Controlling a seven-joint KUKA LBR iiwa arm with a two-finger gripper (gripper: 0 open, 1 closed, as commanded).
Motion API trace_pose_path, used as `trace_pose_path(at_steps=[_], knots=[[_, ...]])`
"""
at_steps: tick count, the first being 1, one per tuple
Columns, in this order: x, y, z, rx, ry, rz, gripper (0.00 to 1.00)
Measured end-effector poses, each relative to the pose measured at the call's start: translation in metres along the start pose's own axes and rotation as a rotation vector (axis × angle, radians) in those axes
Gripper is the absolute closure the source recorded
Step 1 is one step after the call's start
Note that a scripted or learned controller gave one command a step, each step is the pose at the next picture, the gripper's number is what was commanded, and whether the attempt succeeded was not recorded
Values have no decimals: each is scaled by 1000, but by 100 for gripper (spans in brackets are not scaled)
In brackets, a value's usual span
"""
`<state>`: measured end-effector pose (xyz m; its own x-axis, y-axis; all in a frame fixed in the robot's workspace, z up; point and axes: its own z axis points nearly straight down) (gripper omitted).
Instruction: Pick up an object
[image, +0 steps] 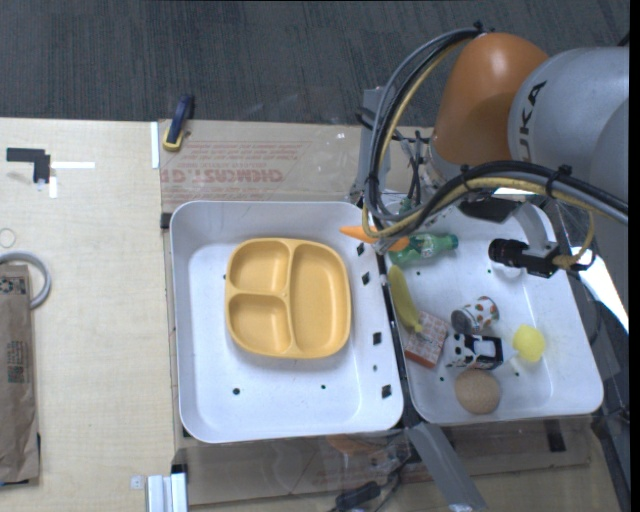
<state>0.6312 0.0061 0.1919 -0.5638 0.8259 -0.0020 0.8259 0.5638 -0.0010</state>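
Nothing seems picked up yet: the banana (404, 298), yellow ball (529, 343) and brown ball (478, 391) lie in the right bin (580, 400), and I cannot tell the gripper's state.

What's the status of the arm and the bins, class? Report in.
Arm over right bin, cables hide its top corner. Banana, yellow ball, brown ball lie loose there. Yellow divided plate in left bin.

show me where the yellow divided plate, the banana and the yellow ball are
yellow divided plate (290, 297), camera view, on its centre ridge.
banana (404, 297), camera view, mid-length of the fruit.
yellow ball (529, 343), camera view, middle of the ball.
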Motion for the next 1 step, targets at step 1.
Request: trace_pose_path(at_steps=[1], knots=[[-50, 1, -40, -2, -3, -155, 100]])
